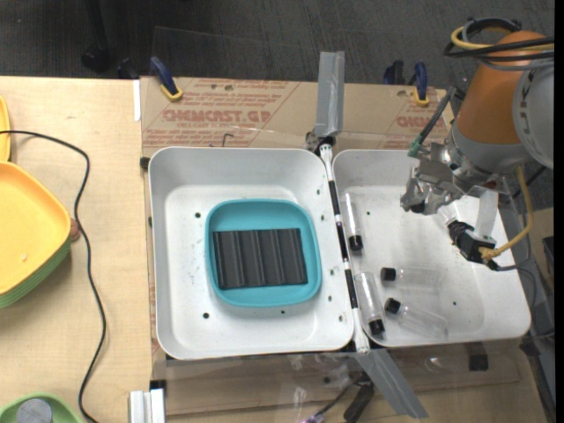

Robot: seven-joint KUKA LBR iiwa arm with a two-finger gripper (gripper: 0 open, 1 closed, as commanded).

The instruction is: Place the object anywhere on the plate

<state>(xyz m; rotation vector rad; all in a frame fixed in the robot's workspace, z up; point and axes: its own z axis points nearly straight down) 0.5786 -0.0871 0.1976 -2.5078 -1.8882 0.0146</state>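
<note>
Bench and surroundings, seen from above at a slant.
Light wooden bench top [97,324]; brown printed cardboard sheet [238,113] lay under the bins, held by blue-and-yellow clamps [166,76] at its far edge. A black cable [86,236] trailed across the wood. Yellow and green dishes [26,236] were stacked at the left edge. Dark grey carpet [264,16] lay beyond, with a chair base [115,25].

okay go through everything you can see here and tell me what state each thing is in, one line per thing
Teal plate: lying flat in the left bin, dark ridged centre, nothing on it.
Clear tubes with black caps: lying loose on the right bin's floor.
Gripper: above the right bin, nothing visibly held.
Yellow dishes: stacked on the bench.
</note>
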